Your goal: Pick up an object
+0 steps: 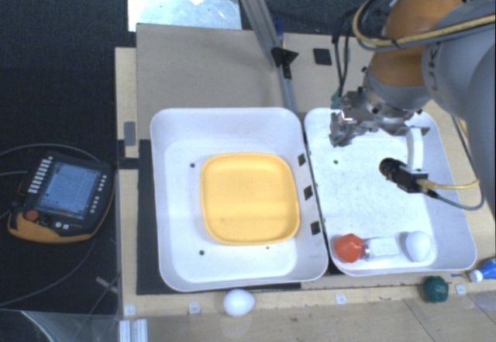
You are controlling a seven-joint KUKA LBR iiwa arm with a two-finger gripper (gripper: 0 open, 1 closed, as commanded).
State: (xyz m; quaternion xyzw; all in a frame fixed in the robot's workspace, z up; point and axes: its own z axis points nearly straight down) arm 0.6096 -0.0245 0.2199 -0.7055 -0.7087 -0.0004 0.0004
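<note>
While arm (457,38) reaches in from right, jaws hang over far left corner of right bin (364,185); wide or narrow, cannot tell. Objects for picking lie well apart from jaws, in row along near wall of this bin: red ball (349,247), pale oblong piece (380,247), white egg (417,245). Yellow plate (249,198) lies flat in middle of left bin (174,177). On surface (372,317), just outside near walls of bins: second white egg (239,302), green ball (435,288).
</note>
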